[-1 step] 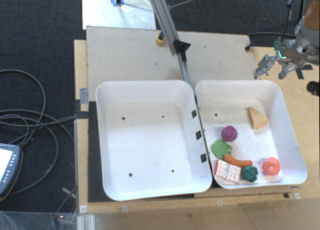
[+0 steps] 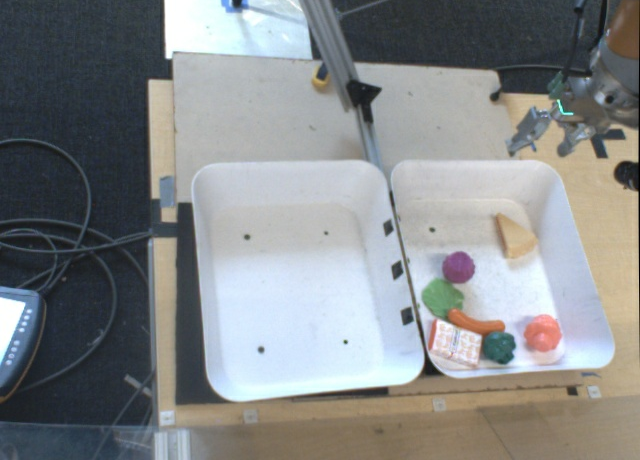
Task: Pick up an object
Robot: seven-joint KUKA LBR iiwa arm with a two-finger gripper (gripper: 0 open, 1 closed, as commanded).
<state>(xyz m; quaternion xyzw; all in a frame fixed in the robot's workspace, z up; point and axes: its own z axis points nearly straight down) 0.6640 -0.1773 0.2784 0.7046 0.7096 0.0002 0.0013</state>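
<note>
The right bin (image 2: 560, 203) holds several small toy foods: a tan wedge (image 2: 516, 236), a purple ball (image 2: 459, 267), a green leaf shape (image 2: 441, 298), an orange carrot-like stick (image 2: 477, 323), a red-and-white box (image 2: 455, 344), a dark green broccoli piece (image 2: 499, 348) and an orange-red round fruit (image 2: 543, 334). My gripper (image 2: 549, 135) hangs above the bench just beyond the right bin's far right corner, with its two fingers spread apart and nothing between them.
The left bin (image 2: 215, 248) lies beside the right one. A grey pole (image 2: 335, 43) slants across the board behind the bins. Cables and a tablet (image 2: 15, 333) lie on the dark floor at the left.
</note>
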